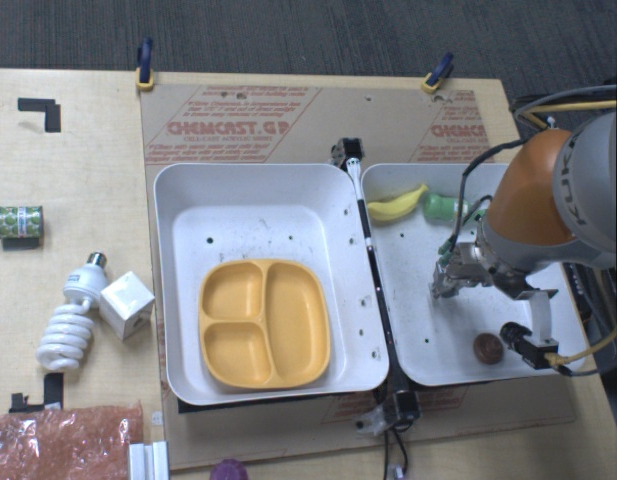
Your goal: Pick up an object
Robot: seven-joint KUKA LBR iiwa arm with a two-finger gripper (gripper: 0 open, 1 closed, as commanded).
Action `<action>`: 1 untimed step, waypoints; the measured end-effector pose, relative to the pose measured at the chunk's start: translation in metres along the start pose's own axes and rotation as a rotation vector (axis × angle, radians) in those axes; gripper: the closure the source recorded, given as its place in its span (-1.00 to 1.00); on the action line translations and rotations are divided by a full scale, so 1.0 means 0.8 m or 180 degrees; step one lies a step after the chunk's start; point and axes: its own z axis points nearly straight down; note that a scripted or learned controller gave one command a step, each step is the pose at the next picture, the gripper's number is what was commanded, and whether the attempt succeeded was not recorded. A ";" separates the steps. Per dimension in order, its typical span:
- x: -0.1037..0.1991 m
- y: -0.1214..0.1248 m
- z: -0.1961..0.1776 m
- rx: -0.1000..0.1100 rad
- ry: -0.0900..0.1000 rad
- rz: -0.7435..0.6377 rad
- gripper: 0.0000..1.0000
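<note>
Wooden bench (78,168), apparently carpet (288,13) beyond.

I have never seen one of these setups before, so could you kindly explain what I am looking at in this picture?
This is one camera fixed above a bench, looking down at a slant. The grey and orange machine on the right is a robot arm; its grasping tool hangs low inside the right bin. I cannot tell how the tool stands, and I see nothing held in it.

That bin holds a banana, a green object beside it at the far end, and a small brown round object near the front. The left bin holds a yellow divided plate.

On the bench to the left lie a spiral light bulb, a small white box and a green can.
</note>
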 end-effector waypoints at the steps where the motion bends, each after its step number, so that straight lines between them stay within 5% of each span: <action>1: -0.067 0.130 -0.001 -0.0004 -0.0003 -0.0017 -1.00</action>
